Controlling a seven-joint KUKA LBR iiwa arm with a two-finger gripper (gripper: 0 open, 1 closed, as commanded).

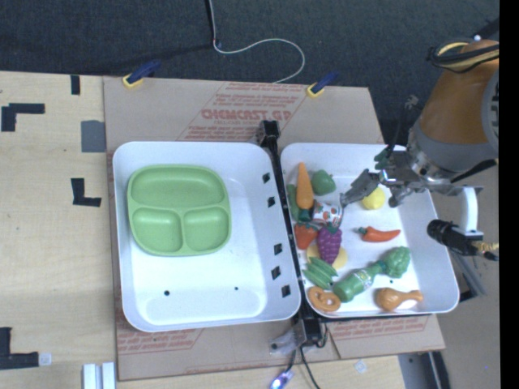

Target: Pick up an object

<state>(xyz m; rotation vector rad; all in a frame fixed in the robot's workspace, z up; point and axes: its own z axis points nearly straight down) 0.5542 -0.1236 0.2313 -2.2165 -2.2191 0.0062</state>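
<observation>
My gripper [377, 191] hangs over the upper middle of the right bin [438, 274], its two dark fingers [355, 190] spread open. A small yellow lemon [373, 200] lies in the bin below the gap between them, and nothing is gripped. Toy foods fill this bin: a carrot [303, 186], a green pepper [323, 182], a small white and red can [327, 214], purple grapes [328, 241], a red chili [379, 234], broccoli [396, 262], a green bottle [353, 284] and an orange gourd [397, 300].
The left bin [203, 298] holds a green divided plate [178, 209] at its upper left. The grey arm with its orange band [454, 112] comes in from the right, above the right bin's far rim. A black divider [280, 217] runs between the bins.
</observation>
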